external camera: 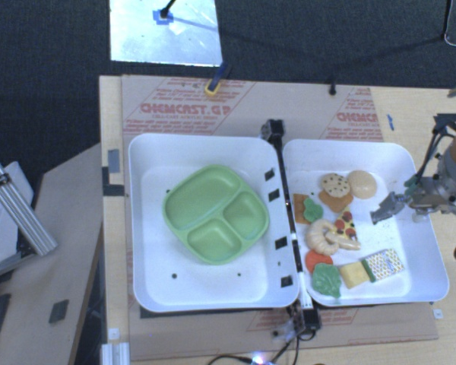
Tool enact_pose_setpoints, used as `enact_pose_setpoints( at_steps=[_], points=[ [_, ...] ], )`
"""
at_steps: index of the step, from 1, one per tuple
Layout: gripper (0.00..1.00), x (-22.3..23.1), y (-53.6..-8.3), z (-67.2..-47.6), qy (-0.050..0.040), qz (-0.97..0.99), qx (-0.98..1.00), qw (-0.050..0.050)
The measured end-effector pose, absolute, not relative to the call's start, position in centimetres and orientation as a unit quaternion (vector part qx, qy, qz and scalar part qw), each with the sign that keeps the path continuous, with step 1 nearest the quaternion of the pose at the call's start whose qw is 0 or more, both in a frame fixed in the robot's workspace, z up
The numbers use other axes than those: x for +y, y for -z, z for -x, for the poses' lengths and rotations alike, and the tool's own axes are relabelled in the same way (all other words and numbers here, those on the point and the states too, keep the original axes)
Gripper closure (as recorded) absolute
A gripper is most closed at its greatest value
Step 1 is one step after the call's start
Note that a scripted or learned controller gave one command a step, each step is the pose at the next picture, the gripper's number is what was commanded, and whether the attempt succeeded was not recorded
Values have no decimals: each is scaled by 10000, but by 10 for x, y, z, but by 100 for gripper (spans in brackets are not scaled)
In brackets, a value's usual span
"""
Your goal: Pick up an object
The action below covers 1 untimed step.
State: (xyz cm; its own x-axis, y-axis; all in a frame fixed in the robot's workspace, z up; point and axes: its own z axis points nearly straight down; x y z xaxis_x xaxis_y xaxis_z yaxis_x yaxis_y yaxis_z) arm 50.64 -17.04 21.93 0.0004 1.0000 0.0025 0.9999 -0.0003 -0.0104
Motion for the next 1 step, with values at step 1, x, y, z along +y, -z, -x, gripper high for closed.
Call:
enact_pose_setpoints(
  at_steps=[1],
  points=[
    [0, -170, -225, -509, 3, 7060, -7082, -4]
  ],
)
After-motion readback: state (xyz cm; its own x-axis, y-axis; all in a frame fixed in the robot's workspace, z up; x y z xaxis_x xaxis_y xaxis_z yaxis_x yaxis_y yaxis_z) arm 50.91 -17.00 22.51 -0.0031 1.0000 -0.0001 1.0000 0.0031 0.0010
